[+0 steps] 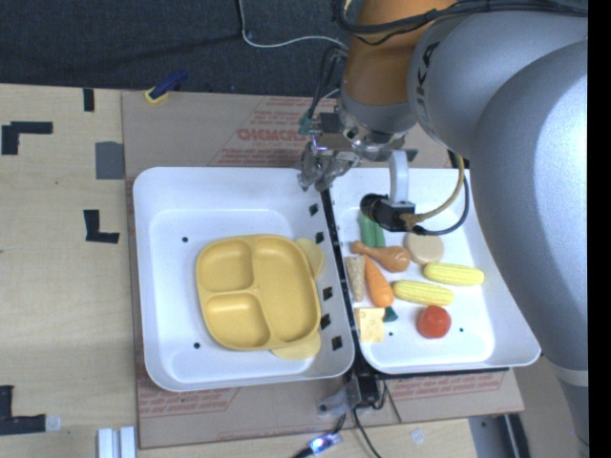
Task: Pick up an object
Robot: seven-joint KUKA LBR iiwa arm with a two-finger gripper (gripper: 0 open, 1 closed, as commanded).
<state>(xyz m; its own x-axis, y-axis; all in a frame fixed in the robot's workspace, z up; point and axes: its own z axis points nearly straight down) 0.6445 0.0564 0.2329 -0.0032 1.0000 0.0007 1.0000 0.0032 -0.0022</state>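
My gripper point(318, 172) hangs over the far end of the wall between the two bins, above the back rim. Nothing is visibly held in it. The right bin point(496, 337) holds several toy foods. They include a green piece point(370, 230), a brown drumstick point(380, 253), an orange carrot point(378, 282), two yellow corn cobs point(453, 274) point(422, 293), a red tomato point(434, 322), a beige round piece point(424, 248) and a yellow wedge point(370, 326). All of them lie nearer the camera than the gripper, and to its right.
A yellow divided plate point(258, 289) lies in the left bin point(162, 256), over pale yellow pieces at its edges. A black fitting with a cable point(387, 211) hangs from the arm over the right bin's back. The grey arm covers the upper right.
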